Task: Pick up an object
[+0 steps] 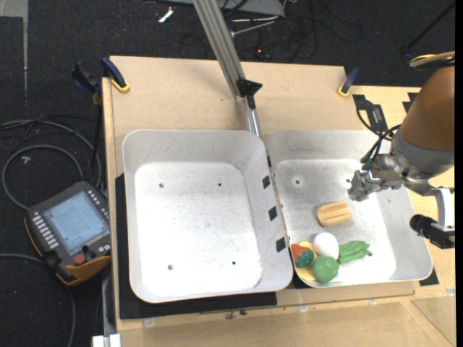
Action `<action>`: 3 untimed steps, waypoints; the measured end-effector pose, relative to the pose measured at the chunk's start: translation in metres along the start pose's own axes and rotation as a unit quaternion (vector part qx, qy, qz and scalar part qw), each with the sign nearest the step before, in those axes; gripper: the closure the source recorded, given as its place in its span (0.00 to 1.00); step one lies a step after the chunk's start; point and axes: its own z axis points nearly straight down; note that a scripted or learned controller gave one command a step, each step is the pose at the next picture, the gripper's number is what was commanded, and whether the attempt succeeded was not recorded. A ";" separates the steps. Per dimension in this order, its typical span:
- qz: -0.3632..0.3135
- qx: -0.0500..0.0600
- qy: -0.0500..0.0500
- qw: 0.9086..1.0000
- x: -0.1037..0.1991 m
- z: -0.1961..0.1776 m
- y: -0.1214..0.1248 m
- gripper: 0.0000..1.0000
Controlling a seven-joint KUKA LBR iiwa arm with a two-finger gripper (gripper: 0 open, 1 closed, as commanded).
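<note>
The tan bread-like piece (333, 212) in the right bin (405, 270) serves as the landmark. It lies flat on the bin floor, roughly in the middle of that bin, with bare white floor on its left, above it and to its right.

The gripper (359, 187) sits just above and to the right of the bread piece, close to it but apart from it, low over the bin floor. Whether it is open or closed cannot be told from this slant, and nothing is seen held in it. The grey arm (427, 132) with its orange band rises from the gripper toward the right, over the bin's right wall.

Below the bread piece, near the bin's bottom edge, a small cluster is crowded together: a white egg-shaped object (325, 244) nearest the bread, a green leafy piece (353, 251) to its right, a round green object (325, 268) below it, and a red and yellow piece (303, 254) to its left, against the bin's left wall. The cluster items touch one another, leaving little room between them.

Left of the bread piece, past the shared rim, the left bin (130, 194) shows a wide bare floor. The wooden bench (181, 92) extends above both bins.
</note>
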 end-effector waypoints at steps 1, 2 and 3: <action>0.000 0.000 0.000 1.000 -0.011 -0.051 0.002 1.00; -0.001 -0.001 0.000 1.000 -0.011 -0.097 0.004 1.00; -0.003 0.003 0.001 1.000 0.036 -0.084 0.004 1.00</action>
